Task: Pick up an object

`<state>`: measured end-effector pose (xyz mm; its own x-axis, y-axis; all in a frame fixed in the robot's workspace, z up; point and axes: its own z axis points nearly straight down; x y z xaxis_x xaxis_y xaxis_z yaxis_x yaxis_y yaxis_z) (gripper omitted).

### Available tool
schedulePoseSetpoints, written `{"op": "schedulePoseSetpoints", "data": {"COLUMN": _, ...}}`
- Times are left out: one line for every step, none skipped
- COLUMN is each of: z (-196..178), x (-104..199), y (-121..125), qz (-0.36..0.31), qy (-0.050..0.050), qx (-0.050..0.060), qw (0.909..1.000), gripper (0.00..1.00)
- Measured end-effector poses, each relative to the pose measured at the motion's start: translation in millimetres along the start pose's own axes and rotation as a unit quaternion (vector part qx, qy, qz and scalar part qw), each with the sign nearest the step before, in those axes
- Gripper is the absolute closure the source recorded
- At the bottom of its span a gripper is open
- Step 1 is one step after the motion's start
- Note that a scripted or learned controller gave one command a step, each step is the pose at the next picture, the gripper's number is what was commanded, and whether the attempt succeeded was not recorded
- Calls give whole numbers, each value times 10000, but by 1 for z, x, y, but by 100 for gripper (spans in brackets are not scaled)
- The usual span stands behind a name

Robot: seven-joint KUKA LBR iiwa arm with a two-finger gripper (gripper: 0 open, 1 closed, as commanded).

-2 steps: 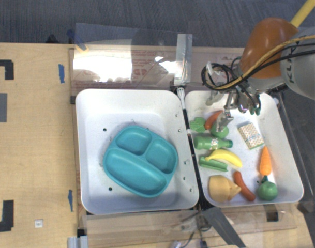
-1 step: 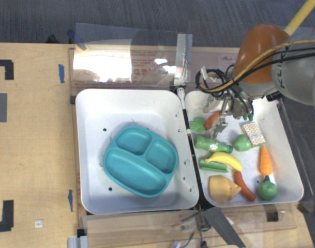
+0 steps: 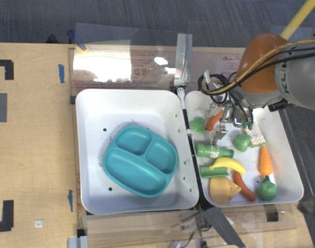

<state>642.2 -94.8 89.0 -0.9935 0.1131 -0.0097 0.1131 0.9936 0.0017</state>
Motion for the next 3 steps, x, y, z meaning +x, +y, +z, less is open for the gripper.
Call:
{"op": "schedulePoseSetpoints", "data": {"z": 0, "x": 6, "y": 0, "qz": -72, "qy": -3, "qx": 8, "qw": 10000, "gripper": 0}}
{"op": "schedulePoseSetpoints", "data": {"z": -1, "x": 29, "y": -1, "qz": 2160, "qy": -5, "qx": 1, "qw": 9764, "gripper": 0}}
{"op": "schedulePoseSetpoints", "data": {"z": -15, "x": 25, "y": -1, "qz": 2147, "qy": -75, "qx": -3, "qw": 9767, "gripper": 100}}
